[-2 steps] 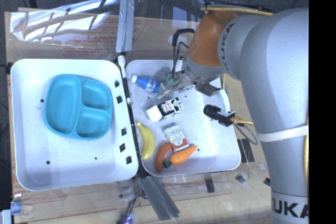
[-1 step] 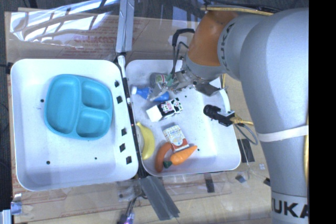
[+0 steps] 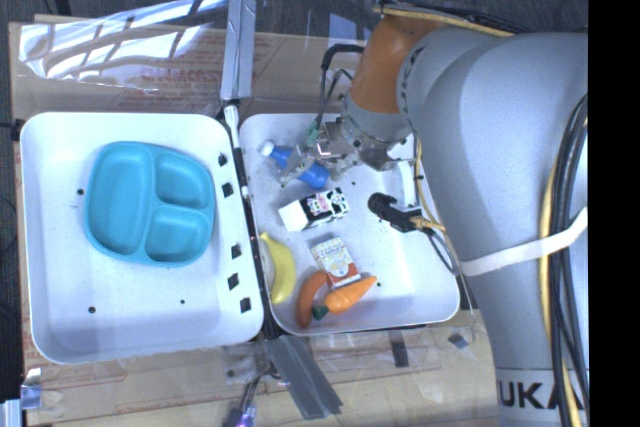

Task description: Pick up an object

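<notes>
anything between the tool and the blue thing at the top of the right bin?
Nothing visible. The tool sits right at the blue object near the right bin's top. The white toy car, the banana and the carrot lie further down, clear of it.

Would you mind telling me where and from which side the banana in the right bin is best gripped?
Probably at the middle of the banana, from straight above, closing across its narrow width. It lies flat and curved along the right bin's left wall, so the wall-side finger has little room; the red sausage-like toy crowds its lower end, while the upper half lies freer.
</notes>
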